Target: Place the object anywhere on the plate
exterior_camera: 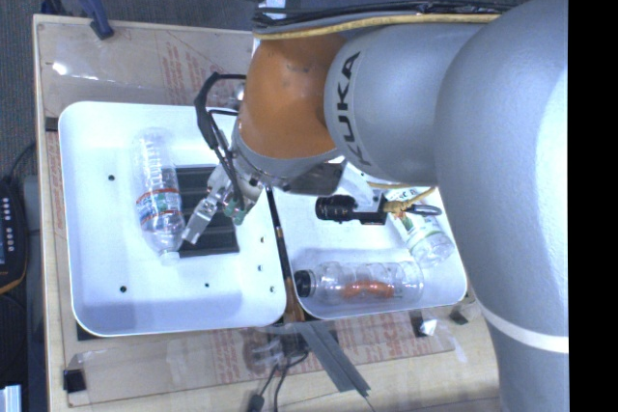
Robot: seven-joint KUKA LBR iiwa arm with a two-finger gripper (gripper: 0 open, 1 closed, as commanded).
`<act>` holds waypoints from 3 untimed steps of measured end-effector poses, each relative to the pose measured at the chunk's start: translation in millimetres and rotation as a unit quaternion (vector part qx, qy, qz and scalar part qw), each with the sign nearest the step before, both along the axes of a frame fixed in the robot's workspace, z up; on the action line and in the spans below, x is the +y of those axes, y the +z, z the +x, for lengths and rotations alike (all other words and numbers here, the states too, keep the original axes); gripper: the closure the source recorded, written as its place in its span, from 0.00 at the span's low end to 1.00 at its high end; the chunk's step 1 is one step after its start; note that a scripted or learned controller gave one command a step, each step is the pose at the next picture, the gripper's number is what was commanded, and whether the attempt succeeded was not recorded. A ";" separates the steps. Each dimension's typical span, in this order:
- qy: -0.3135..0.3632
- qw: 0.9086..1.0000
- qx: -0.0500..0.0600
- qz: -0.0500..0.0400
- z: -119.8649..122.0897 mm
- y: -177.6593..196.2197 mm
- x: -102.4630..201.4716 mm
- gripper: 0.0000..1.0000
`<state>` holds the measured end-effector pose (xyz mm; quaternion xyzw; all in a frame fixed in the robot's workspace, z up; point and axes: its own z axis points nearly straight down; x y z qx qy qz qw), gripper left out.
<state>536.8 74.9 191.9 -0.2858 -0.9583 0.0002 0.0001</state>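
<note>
In the left bin a flat black square plate lies near the middle. A clear plastic bottle with a red and blue label lies along the plate's left edge, partly over it. My gripper hangs low over the plate, its tip just right of the bottle's lower end. I see nothing held in it. The grey arm with its orange band covers the bin's right side.
The right bin holds a clear bottle with a black cap lying along its front wall. A smaller bottle with a green label lies behind it. The arm hides much of that bin.
</note>
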 end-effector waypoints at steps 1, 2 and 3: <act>0.106 0.994 0.002 0.000 -37.5 -0.8 14.2 0.00; -0.013 1.000 0.000 0.000 28.4 13.0 19.8 0.00; -0.030 1.000 0.002 0.000 -37.1 -0.9 14.6 0.00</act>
